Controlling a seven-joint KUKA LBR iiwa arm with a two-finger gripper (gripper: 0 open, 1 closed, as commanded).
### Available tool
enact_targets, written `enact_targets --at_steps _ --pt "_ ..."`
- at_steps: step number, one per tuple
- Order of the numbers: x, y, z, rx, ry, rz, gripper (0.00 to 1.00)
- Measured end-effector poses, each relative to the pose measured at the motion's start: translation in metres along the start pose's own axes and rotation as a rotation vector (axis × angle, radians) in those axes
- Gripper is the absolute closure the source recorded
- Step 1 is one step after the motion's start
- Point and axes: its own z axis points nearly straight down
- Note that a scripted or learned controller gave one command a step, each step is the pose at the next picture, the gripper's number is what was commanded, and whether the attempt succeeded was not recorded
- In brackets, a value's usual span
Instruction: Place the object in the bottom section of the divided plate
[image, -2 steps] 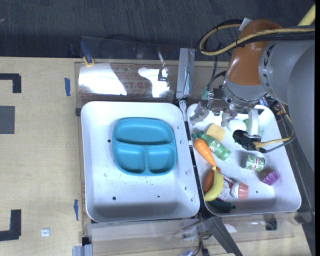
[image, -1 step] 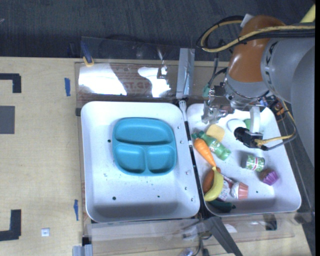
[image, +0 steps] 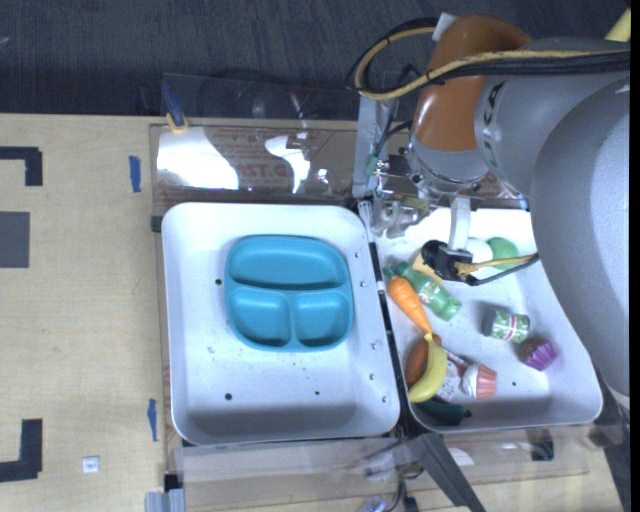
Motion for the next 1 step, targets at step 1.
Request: enact_targets --at_steps 1 --pt "0.0762 -0.1078 0.0499 0.007 0.0 -0.111 1.0"
